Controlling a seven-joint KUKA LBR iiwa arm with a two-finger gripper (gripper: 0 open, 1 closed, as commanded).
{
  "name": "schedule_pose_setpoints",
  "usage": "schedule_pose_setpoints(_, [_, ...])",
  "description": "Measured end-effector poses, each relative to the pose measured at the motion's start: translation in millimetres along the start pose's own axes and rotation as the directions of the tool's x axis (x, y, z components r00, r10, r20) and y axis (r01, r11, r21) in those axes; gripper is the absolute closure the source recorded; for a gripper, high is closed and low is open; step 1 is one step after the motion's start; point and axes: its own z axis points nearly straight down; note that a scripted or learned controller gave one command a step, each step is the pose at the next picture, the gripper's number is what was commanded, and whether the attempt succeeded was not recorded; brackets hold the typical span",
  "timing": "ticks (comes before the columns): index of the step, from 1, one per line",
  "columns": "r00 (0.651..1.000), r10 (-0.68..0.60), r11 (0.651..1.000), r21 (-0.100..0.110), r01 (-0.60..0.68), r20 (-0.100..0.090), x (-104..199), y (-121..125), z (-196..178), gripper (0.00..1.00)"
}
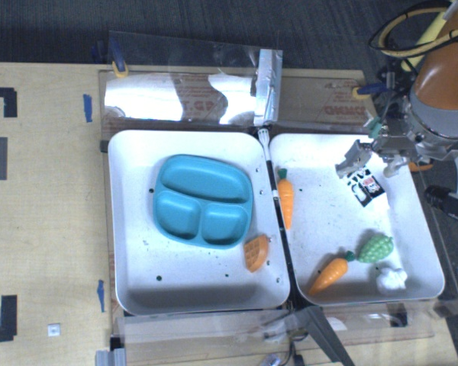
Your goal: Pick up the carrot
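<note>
Two toy carrots lie in the right bin (412, 227). One carrot (285, 200) rests lengthwise against the bin's left wall, green top pointing away. The other carrot (330, 271) lies tilted near the front, its leafy end toward a green knobbly toy (375, 248). My gripper (372, 166) hovers over the back right part of this bin, well apart from both carrots. Its two grey fingers (350, 159) stand spread open, holding nothing. A small black part with white marks (366, 186) shows just below them.
A blue divided tray (202, 200) fills the middle of the left bin (130, 227), with an orange food piece (255, 252) at its front right. A small white object (391, 279) sits in the right bin's front right corner. Yellow cables (412, 29) loop above the arm.
</note>
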Motion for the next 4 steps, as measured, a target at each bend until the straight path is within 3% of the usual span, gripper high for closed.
schedule_pose_setpoints(1, [0.991,-0.132,0.991,0.002,0.132,-0.001,21.0,-52.1,62.6,0.00])
schedule_pose_setpoints(2, [0.984,-0.179,0.984,-0.008,0.179,0.003,18.5,-22.9,-99.7,0.00])
schedule_pose_setpoints(3, [0.950,-0.311,0.950,0.002,0.311,0.000,-2.5,-67.6,-8.4,0.00])
schedule_pose_setpoints(4, [0.941,-0.338,0.941,-0.005,0.338,0.004,0.6,-79.2,-24.0,0.00])
